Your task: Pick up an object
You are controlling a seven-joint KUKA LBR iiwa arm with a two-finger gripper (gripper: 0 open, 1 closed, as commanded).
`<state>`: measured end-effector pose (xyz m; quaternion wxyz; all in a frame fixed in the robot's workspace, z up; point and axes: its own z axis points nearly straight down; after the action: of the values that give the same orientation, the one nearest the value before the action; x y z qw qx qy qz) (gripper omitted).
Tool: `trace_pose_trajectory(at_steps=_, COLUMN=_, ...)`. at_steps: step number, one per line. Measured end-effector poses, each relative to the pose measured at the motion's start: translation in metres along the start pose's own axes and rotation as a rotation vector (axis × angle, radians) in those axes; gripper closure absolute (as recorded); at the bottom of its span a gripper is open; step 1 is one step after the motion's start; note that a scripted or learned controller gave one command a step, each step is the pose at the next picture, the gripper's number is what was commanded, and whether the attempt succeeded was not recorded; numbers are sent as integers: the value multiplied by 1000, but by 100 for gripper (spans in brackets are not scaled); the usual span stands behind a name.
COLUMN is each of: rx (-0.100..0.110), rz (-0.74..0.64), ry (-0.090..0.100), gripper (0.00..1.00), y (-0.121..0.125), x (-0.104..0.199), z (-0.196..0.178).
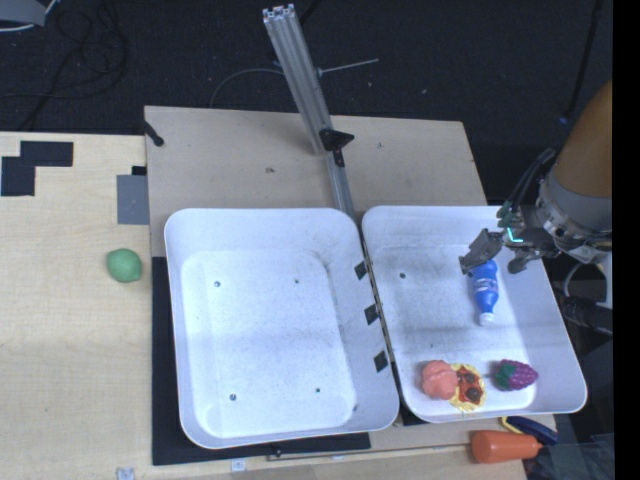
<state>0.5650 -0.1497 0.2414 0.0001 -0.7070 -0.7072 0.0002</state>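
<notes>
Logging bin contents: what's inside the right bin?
The right bin holds a blue bottle under the gripper, plus a pink toy, a yellow-red piece and purple grapes. The bottle's upper end is covered.

Plenty of room in the left bin [190, 238], its whole floor is open. The right bin [420, 298] is tighter: a blue bottle [485, 290] lies near the middle-right, and along the near wall sit a pink and yellow toy [450, 381] and a purple grape bunch [515, 374] just beside it. The back-left part of that floor is open. A slanted metal rail [305, 78] stands behind the bins, over the seam between them.
</notes>
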Motion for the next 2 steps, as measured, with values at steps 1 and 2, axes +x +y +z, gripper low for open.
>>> trace_pose_trajectory(at_steps=1, rx=0, rz=0, ry=0, gripper=0, y=0, x=0, z=0)
trace_pose_trajectory(at_steps=2, rx=5, rz=0, ry=1, gripper=0, y=2, x=10, z=52)
